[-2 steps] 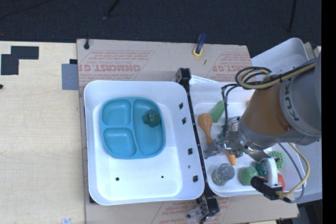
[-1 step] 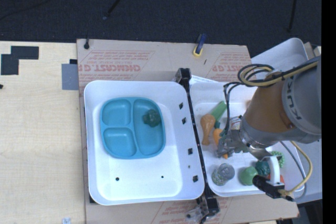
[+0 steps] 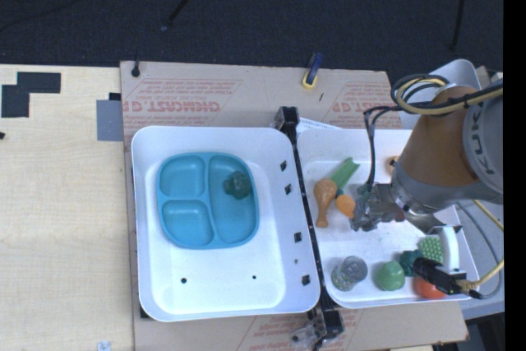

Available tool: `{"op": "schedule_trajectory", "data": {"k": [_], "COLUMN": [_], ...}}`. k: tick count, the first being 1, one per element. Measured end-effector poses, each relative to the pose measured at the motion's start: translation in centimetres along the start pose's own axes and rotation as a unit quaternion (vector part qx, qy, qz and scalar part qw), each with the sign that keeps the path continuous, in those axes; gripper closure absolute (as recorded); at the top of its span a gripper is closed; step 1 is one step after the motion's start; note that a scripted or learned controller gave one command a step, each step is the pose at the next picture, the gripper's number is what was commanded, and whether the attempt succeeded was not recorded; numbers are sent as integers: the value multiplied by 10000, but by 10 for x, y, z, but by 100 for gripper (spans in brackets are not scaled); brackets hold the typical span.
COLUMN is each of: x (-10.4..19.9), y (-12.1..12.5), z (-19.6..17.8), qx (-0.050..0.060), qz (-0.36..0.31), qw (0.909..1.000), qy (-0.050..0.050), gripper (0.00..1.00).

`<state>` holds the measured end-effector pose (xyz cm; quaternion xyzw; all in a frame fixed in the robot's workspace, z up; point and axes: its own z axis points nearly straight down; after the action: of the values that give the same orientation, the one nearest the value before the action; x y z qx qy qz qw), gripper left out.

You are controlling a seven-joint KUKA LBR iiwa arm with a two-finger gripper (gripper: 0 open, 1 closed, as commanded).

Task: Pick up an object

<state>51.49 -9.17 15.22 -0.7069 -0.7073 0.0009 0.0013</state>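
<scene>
— Over the right bin (image 3: 329, 156), what is your arm (image 3: 444, 152) doing?

— I hang my pincer (image 3: 367, 218) low beside the orange piece (image 3: 345, 205), likely lining up a grab. Whether it is apart or together, I cannot tell.

— Any writing?

— Printing on the cardboard (image 3: 189, 94) reads reversed; I cannot make it out.

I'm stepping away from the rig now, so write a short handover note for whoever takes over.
Gripper: low in the right white bin, beside the small orange piece; finger state unclear, nothing visibly held.
Right bin also holds a tan drumstick-shaped toy, green stick, clear round jar and green ball.
Left white bin: blue divided plate with a dark green lump.
Done: nothing lifted. Left: grasp and lift one object.
</scene>
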Motion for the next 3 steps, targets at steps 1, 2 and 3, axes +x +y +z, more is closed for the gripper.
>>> {"op": "schedule_trajectory", "data": {"k": [1,2,3], "x": [6,6,27], "y": [5,6,-4], "z": [-43,-74,-73], "qx": [0,5,30], "qz": [-5,-6,-10], "qw": [10000,10000,10000], "qy": [0,-1,5], "gripper": [100,100,100]}}
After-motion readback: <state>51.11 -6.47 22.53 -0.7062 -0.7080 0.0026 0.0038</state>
